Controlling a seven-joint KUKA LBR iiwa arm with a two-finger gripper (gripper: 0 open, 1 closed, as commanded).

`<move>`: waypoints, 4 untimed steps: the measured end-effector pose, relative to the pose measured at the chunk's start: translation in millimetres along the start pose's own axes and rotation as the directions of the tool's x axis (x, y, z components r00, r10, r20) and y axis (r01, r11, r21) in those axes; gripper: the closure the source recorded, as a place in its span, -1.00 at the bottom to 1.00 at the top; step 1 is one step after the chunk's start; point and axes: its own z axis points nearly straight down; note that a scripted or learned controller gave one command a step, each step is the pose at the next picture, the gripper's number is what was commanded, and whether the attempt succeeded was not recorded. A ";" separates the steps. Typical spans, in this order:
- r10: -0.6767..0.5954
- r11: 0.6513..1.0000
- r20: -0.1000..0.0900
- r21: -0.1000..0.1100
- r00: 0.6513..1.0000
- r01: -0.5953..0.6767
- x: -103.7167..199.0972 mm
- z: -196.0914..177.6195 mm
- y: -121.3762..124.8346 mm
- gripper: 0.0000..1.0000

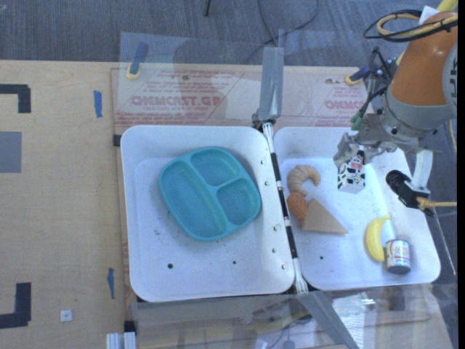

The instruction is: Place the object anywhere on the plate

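A teal divided plate (210,193) lies in the left bin (145,267), slightly left of its middle. In the right bin (421,271), near the back, a small black-and-white spotted carton (352,177) stands just under my gripper (352,158). The gripper comes down on the carton's top from the right, and the wrist hides how it meets the carton. The carton is about a bin's width to the right of the plate.
The right bin also holds a croissant (302,176), an orange piece beside a tan cone (320,217), a banana (374,238) and a small can (397,255). A raised divider (280,209) runs between the bins. Cables (407,187) trail beside the arm.
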 end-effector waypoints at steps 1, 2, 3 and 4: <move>0.045 0.999 -0.001 0.003 0.999 -0.045 70.9 -2.8 -50.0 1.00; 0.058 0.998 -0.001 0.004 0.998 -0.058 151.7 24.3 -36.6 1.00; 0.101 0.995 0.000 0.001 0.995 -0.101 212.5 30.3 -0.5 1.00; 0.100 0.995 0.000 0.001 0.995 -0.100 212.8 30.0 -0.4 -1.00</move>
